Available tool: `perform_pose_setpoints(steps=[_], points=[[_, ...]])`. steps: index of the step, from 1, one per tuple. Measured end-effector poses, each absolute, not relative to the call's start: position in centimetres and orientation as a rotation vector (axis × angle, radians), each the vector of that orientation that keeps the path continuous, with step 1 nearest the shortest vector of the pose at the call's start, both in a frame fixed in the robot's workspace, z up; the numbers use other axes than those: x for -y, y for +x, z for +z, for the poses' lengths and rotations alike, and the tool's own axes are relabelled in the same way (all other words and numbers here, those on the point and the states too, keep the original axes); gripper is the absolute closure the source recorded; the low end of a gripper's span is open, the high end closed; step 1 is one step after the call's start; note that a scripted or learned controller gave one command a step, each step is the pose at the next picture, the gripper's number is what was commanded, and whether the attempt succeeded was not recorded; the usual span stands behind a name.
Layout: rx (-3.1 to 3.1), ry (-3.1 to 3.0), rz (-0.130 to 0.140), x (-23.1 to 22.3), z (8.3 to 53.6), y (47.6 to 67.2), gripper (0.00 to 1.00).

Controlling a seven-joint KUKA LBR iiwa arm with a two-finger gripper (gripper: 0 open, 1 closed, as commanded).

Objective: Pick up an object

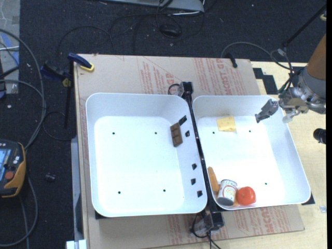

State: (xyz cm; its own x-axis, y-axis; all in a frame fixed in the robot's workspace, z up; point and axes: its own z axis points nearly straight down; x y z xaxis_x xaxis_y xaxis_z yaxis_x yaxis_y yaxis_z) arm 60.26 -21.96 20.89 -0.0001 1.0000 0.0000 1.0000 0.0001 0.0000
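Gripper (265, 111) is over the right bin (259, 154), at its far right corner. Open or closed: can't tell, nothing seen in it. Closest object is the yellow block (226, 124) near the far edge, apart from the gripper with nothing between. Orange stick (212, 178), can (226, 191) and red ball (246, 195) are bunched in the near left corner. Brown bar (177, 135) lies by the left bin's (135, 160) right edge.

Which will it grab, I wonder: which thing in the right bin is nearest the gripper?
The yellow block, alone at the far side near the gripper; the stick, can and red ball sit in the near corner.
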Motion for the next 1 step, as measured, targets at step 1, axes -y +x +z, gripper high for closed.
perform_pose_setpoints(steps=[1], points=[[2.222, -2.221, 0.000, 21.96, 20.89, 60.26, 0.00]])
